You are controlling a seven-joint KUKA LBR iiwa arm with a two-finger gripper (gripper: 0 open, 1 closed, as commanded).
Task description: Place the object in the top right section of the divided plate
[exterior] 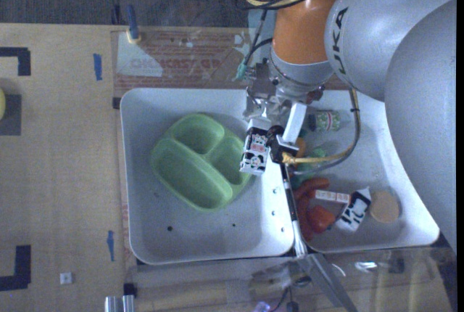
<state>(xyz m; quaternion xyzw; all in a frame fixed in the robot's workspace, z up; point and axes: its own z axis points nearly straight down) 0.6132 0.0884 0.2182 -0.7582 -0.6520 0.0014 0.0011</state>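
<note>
Left bin (145, 231): white, shallow, set on the tan bench (58, 194). A green divided plate (199, 162) lies in it, tilted diagonally, one long section along its lower left and two smaller ones toward the upper right. At the plate's right edge, a small white object with black and red markings (254, 152) hangs upright, pinched between the fingers of the gripper (259, 145); claw closed on it, object over the plate's right rim near the wall dividing the bins. Grey arm with orange band (312, 6) reaches in from above right. Right bin (417, 227): clutter of items, among them a red piece (317, 216), a white-and-black piece (355, 207), a tan round disc (384, 207) and a small bottle (328, 120) near the wrist.
</note>
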